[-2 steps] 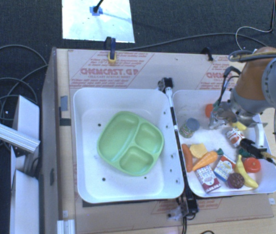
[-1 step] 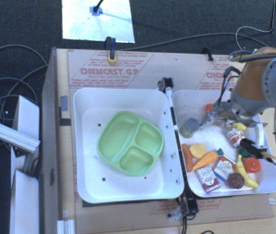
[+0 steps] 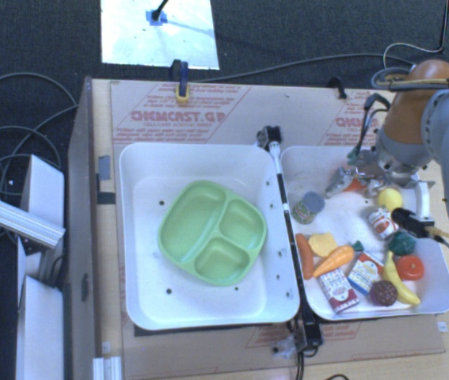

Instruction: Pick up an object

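Note:
My gripper [image 3: 343, 180] hangs low over the back of the right bin [image 3: 438, 295], below the grey arm with its orange band [image 3: 414, 105]. A small orange item [image 3: 357, 185] lies right beside the gripper; whether they touch is unclear. Toy foods fill the bin's front: a grey can [image 3: 311, 206], a lemon [image 3: 390, 199], a small red-and-white can [image 3: 381, 222], a carrot [image 3: 333, 260], a banana [image 3: 400, 285], a tomato [image 3: 411, 268], broccoli [image 3: 402, 243], a red box [image 3: 337, 291] and a white-and-blue box [image 3: 363, 274].
The left bin [image 3: 141, 291] holds a green divided plate [image 3: 212, 232]. A ridge [image 3: 283, 212] separates the two bins. Cables [image 3: 10, 145] and grey boxes lie on the floor at the left. A clamp [image 3: 181, 81] sits at the bench's back edge.

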